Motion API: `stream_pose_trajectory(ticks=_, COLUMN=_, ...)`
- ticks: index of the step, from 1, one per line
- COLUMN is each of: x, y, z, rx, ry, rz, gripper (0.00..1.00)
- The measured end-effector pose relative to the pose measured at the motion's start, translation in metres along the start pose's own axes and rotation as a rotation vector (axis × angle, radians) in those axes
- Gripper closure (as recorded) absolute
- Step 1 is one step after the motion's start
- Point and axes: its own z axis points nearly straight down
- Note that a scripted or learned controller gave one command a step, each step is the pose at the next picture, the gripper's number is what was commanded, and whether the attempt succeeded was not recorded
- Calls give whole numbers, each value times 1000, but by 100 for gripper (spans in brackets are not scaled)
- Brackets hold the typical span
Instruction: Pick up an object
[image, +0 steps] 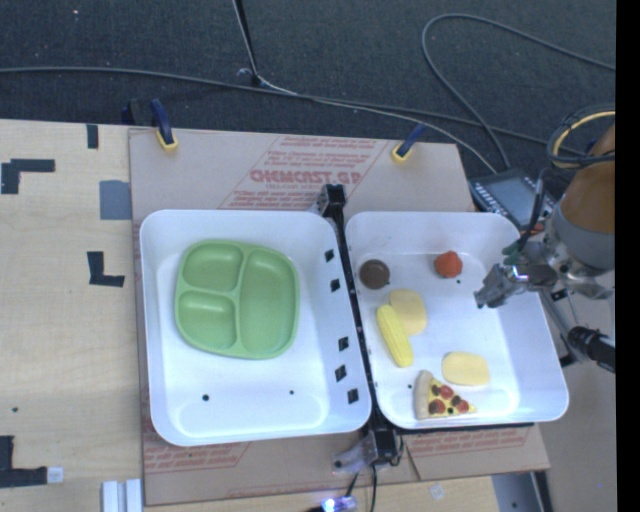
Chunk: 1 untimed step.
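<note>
My gripper (496, 290) hangs over the right edge of the right bin (520, 400); it is small and dark, and I cannot tell its state. Nearest to it, just to the left, lies a small red ball (448, 264). Farther left sit a round brown piece (374, 274), a pale yellow lump (409, 310) touching a ridged corn cob (394, 336), then a smooth yellow piece (465, 369) and a pizza slice (440, 397). The left bin (250, 410) holds a glossy green divided plate (238, 299).
</note>
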Motion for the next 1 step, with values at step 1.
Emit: stream_pose_trajectory(ticks=1, x=55, y=11, z=11, rx=3, ry=2, rz=-5, gripper=100)
